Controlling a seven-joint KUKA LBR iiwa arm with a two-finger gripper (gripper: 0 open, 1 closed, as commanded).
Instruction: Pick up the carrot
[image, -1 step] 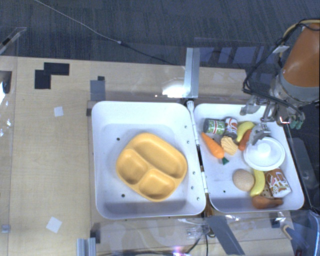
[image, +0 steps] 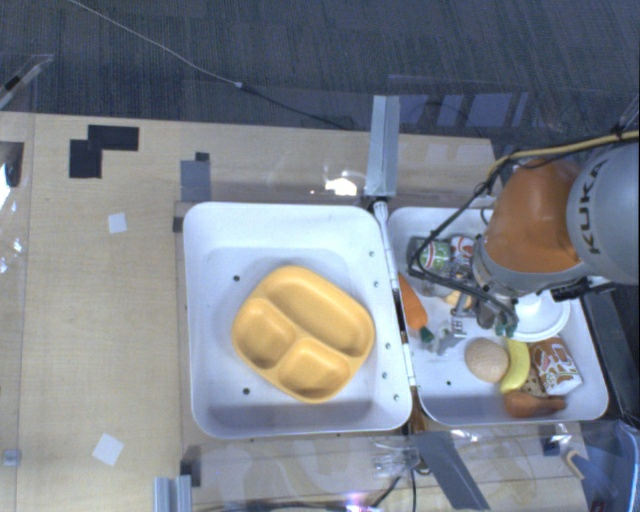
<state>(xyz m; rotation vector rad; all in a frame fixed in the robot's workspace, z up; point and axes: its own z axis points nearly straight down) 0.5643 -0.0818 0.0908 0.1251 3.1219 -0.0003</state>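
I have the arm over the right bin (image: 595, 400), wrist pitched down, with the tool (image: 462, 325) hanging low near the bin's left wall. Cannot tell how the tool is set: that end of the arm is a dark tangle of cable and metal at this resolution, and I see nothing caught in it.

The carrot (image: 413, 303) lies just left of the tool, long axis running along the divider between bins, pressed close to the wall. My reading: that wall leaves little clearance on its far side, so a grasp across the width looks awkward.

Right of the tool: a tan round item (image: 487, 360), a banana (image: 517, 366), a printed packet (image: 553, 368), and a white dish (image: 545, 315) partly under the wrist. A green-labelled can (image: 440, 253) sits beyond the tool.

Left bin (image: 210, 290) holds a yellow divided plate (image: 303, 331), well clear of the work.

Judgement: approach stage, carrot not yet lifted
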